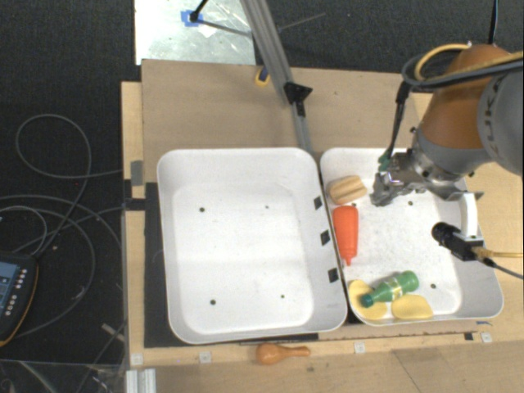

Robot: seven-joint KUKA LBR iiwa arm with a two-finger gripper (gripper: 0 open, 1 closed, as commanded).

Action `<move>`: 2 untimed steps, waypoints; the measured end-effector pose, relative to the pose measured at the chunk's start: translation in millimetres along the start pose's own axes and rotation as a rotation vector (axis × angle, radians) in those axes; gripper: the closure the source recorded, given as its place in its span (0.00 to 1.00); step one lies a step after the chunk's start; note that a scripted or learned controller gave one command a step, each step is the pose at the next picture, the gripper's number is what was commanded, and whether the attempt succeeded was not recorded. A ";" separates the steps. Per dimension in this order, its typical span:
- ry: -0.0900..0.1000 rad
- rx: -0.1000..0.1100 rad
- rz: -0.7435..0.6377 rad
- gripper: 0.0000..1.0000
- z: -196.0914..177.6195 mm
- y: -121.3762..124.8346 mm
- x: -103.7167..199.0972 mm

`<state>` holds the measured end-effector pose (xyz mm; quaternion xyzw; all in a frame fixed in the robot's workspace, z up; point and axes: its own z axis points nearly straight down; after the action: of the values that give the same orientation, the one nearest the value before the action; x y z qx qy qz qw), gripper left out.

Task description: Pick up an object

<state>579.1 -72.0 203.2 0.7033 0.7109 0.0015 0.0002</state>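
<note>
Two bins: the left bin point(237, 244) and the right bin point(426, 244), which holds one bun point(346, 189), one carrot point(346, 232), one green bottle point(391, 288) and two yellow pieces point(412, 306). The bun lies just left of the gripper point(385, 193); whether the gripper is spread or pinching anything, I cannot tell.

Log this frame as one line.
hand over right bin | near bread roll | carrot, green bottle untouched | nothing seen held
</note>
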 end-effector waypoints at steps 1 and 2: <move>0.001 0.000 0.000 1.00 3.8 20.4 55.2; 0.001 -0.001 -0.001 1.00 -5.6 30.6 113.6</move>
<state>608.4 41.9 209.1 0.7030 0.7112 0.0023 0.0000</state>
